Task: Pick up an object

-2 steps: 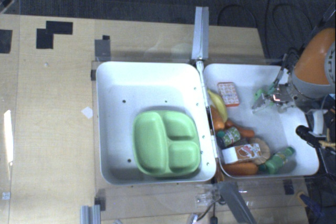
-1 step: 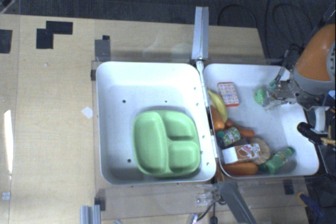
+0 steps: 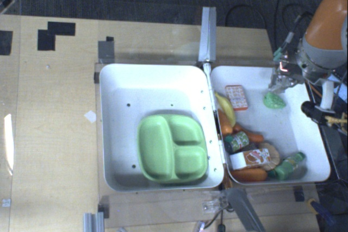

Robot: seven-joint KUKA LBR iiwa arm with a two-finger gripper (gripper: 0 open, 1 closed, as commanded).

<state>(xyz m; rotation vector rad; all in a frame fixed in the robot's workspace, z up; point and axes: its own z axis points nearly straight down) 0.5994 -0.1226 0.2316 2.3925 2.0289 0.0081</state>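
My gripper (image 3: 281, 84) reaches down into the far right part of the right bin (image 3: 310, 133), below the orange-banded wrist. A small light-green object (image 3: 274, 100) lies directly under the gripper's tip, touching or nearly touching it. I cannot tell whether it is held. Along the bin's left and front sides lie a yellow banana (image 3: 227, 108), a small red-patterned box (image 3: 236, 98), a dark green can (image 3: 237, 142), a white and red packet (image 3: 254, 158), an orange carrot-like piece (image 3: 250, 174) and a green bottle (image 3: 286, 166).
The left bin (image 3: 119, 117) holds a green divided plate (image 3: 173, 146) toward its front. A metal divider post (image 3: 207, 35) stands between the bins at the back. Dark cables and arm hardware (image 3: 326, 111) crowd the right bin's right rim.
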